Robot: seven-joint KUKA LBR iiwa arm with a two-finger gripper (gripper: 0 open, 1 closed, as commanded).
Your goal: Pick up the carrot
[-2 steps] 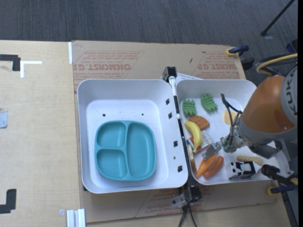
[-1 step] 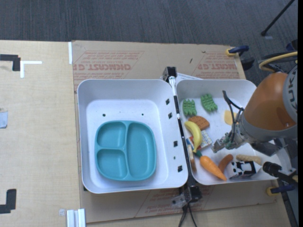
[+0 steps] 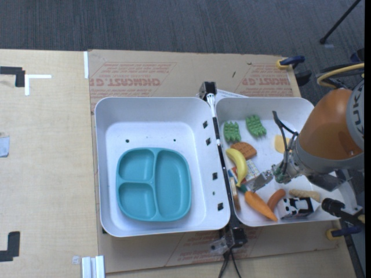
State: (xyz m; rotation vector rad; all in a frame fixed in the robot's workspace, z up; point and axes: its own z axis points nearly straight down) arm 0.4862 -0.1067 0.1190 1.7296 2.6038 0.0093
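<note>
Carrot (image 3: 259, 205) sits at the near edge of the right bin (image 3: 264, 104), just by the wall shared with the left bin (image 3: 152, 105); long axis runs diagonal, one end toward the divider, the other toward the near-right; a sausage (image 3: 276, 198) lies just beside it on the right, a black-and-white toy (image 3: 298, 207) further right; end effector (image 3: 264, 179) hangs just behind the carrot, so the carrot lies toward the camera and a touch left of it; fingers look close together with nothing between them, though detail is small; nothing held; judgement: next move is a short shift toward the near wall plus a wrist turn to close across the carrot's width, not along it; risk is clipping the sausage or the bin wall; banana (image 3: 237, 162) and a brown piece (image 3: 246, 150) sit just left of the tool; two green items (image 3: 243, 128) further back; arm (image 3: 333, 133) reaches in from the right, orange band over the bin's right side, wrist angled down-left; teal tray (image 3: 154, 184) in the left bin; desk (image 3: 43, 167) beyond
</note>
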